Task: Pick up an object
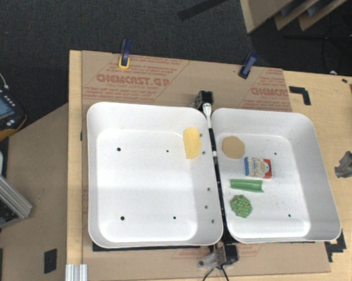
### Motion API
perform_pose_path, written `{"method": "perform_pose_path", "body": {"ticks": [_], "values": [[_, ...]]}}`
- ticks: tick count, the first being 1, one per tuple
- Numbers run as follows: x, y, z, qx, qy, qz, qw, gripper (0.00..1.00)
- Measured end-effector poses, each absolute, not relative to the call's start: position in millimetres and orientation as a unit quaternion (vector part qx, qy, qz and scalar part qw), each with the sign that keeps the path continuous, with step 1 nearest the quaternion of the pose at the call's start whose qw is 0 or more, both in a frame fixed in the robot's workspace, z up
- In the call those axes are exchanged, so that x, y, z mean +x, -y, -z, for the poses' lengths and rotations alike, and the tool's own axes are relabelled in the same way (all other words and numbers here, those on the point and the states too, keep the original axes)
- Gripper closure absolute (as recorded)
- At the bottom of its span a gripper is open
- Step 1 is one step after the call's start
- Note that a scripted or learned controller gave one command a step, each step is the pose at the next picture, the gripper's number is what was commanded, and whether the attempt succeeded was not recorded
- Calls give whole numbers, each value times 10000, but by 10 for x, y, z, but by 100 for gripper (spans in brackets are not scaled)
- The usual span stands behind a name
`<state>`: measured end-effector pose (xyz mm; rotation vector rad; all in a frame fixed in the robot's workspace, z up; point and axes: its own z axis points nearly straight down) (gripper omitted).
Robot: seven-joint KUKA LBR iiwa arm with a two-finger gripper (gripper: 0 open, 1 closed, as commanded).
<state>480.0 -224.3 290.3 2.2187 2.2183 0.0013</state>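
The right bin [296, 168] holds a tan round disc [233, 147], a small blue, white and red packet [257, 167], a green bar [246, 184] and a bumpy green clump [241, 205], all close to its left wall. A pale yellow piece [191, 142] lies in the left bin [138, 182] against its right wall. A small grey part of my gripper [347, 164] pokes in at the right edge, outside the right bin and well away from every object. Nothing is held.
Both bins rest on a cardboard sheet [168, 77] held by two blue clamps [125, 51] at the back. A black fitting [204, 99] sits between the bins at the back, and a cable [221, 259] at the front. An aluminium rail [6, 192] lies far left.
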Motion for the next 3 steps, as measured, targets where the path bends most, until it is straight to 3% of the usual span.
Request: {"method": "perform_pose_path", "body": {"ticks": [3], "values": [[4822, 2248, -3212, 7064, -7078, -16, 71, 100]]}}
